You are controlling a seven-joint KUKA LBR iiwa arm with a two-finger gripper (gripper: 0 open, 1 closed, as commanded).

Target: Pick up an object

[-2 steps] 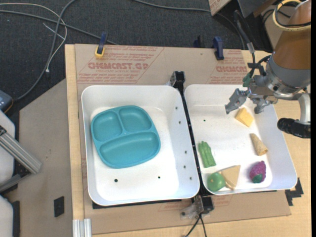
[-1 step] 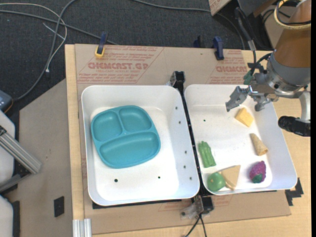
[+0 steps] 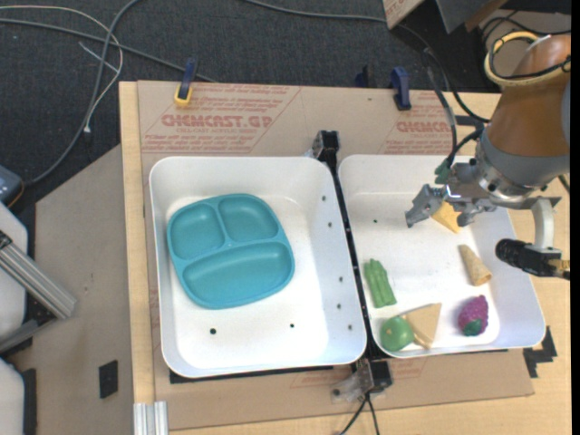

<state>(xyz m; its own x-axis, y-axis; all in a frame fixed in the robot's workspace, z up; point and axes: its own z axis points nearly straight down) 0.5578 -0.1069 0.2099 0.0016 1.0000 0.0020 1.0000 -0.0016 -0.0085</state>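
- Gripper (image 3: 433, 208) first: it hangs low over the upper part of the right bin (image 3: 517, 333), and I see its grey fingers (image 3: 419, 212) spread apart, one toward the bin's middle, the other back under the wrist.
- Yellow wedge (image 3: 446, 218) is the piece nearest the gripper — it lies on the bin floor right at the fingers, partly covered by them. I can't tell whether a finger touches it, and I don't see it pinched, so I count nothing as held.
- Other candidates sit lower in the same bin, well apart from the gripper: a green stick (image 3: 379, 282), a green round fruit (image 3: 395, 333) touching a tan wedge (image 3: 424, 322), a purple grape bunch (image 3: 472, 315) and a tan cone (image 3: 474, 265).
- Left bin (image 3: 172, 333) carries a teal divided plate (image 3: 231, 248), lying flat. I judge it a poor pick for two fingers, which may be why the arm works the right side.
- Arm comes in from the right, its orange band (image 3: 530, 80) above the wrist — so the gripper meets the upper right bin first.
- My judgement: the step in hand is lining up on the yellow wedge, with the closing and lifting not yet done. A slanted wedge could squirt out sideways as the fingers close.
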